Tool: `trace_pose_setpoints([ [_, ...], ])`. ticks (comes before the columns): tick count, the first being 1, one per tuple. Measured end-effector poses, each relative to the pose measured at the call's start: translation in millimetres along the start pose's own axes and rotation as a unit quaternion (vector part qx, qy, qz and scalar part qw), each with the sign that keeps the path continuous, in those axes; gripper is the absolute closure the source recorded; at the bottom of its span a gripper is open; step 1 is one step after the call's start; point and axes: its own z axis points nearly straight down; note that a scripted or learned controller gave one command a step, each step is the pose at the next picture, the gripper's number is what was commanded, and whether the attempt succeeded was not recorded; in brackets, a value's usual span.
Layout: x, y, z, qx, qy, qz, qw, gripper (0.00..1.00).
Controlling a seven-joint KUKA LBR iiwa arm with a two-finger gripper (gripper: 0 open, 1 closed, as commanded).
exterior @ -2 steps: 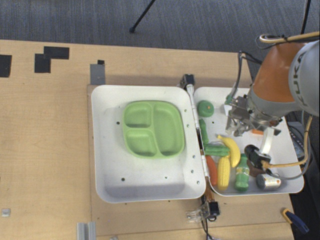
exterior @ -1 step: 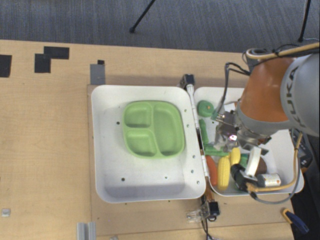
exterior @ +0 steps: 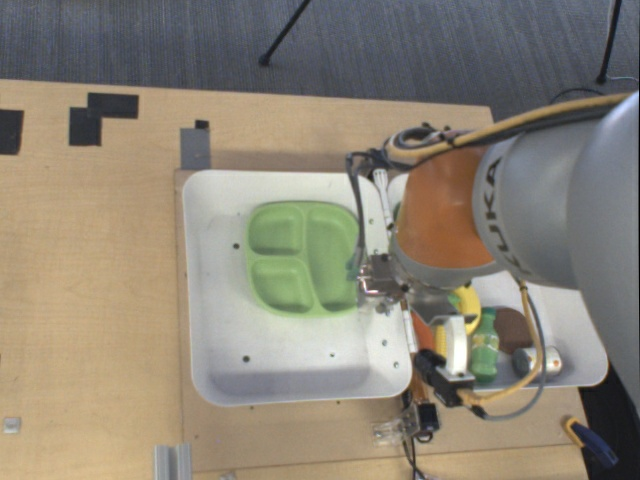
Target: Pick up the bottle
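The arm's big grey and orange wrist covers most of the right bin (exterior: 590,363). My gripper (exterior: 372,286) hangs below it, at the wall between the two bins and beside the right edge of a green divided tray (exterior: 295,258). Partly showing from under the arm in the right bin are a yellow thing (exterior: 468,303), a green thing (exterior: 486,358), a brown thing (exterior: 512,326) and a small orange piece (exterior: 426,334). I cannot tell which of these is the bottle. Nothing shows in the gripper's hold.
The green tray lies in the upper middle of the left bin (exterior: 215,368), with bare white floor in front of it and to its left. A grey bracket (exterior: 196,148) stands behind the left bin on the wooden bench.
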Motion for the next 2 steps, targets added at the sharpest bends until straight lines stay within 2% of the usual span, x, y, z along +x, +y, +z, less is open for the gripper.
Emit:
trace_pose_setpoints([
  [1, 70.5, 3.9, -81.4, -0.002, 0.0, -0.105, 0.9945, 1.0],
  [2, 120.3, 11.2, -100.6, -0.002, 0.0, -0.107, 0.9942, 1.0],
])
